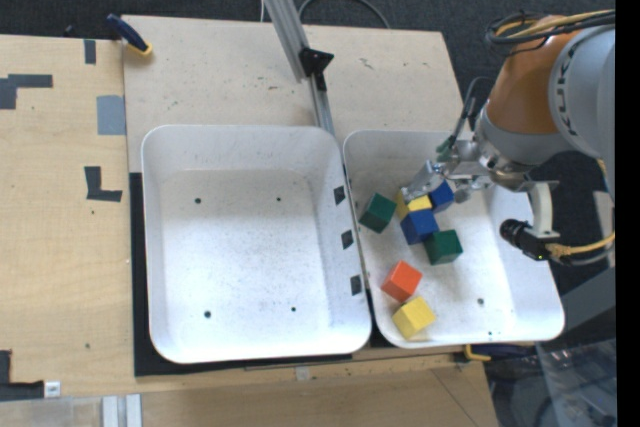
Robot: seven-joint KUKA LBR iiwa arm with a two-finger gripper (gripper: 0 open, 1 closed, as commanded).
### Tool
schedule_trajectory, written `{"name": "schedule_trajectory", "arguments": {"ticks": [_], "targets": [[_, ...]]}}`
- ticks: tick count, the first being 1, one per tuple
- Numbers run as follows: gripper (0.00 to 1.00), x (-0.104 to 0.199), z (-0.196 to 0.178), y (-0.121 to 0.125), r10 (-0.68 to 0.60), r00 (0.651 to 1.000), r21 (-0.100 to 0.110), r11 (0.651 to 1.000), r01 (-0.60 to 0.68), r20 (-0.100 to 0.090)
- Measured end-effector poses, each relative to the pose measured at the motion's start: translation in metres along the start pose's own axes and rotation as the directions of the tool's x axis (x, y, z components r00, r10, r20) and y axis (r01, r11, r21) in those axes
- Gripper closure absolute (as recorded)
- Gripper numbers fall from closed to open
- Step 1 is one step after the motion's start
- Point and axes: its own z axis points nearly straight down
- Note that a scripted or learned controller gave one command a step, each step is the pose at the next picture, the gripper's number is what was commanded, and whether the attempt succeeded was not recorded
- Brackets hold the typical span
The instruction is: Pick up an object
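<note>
Several small blocks lie in the right bin (520, 310). A green block (378, 212) sits near the bin's left wall. A blue block (419, 226) is beside it, with a small yellow piece (420, 205) and a second blue block (441, 194) just behind. Another green block (443, 246), an orange block (402, 279) and a yellow block (414, 317) lie nearer the front. My gripper (436, 181) is low over the blue and yellow cluster, right at the second blue block. The wrist hides what lies under it.
The left bin (240, 235) stands beside the right one, with a shared rim between them. A slanted metal rail (285, 5) runs down to the bins' back edge. Cables (545, 245) hang at the arm's right side.
</note>
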Motion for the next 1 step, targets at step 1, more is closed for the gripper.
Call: {"name": "schedule_trajectory", "arguments": {"ticks": [1], "targets": [[0.0,-0.0043,0.0462,-0.0055,0.0,1.0,-0.001,1.0,0.0,0.0]]}}
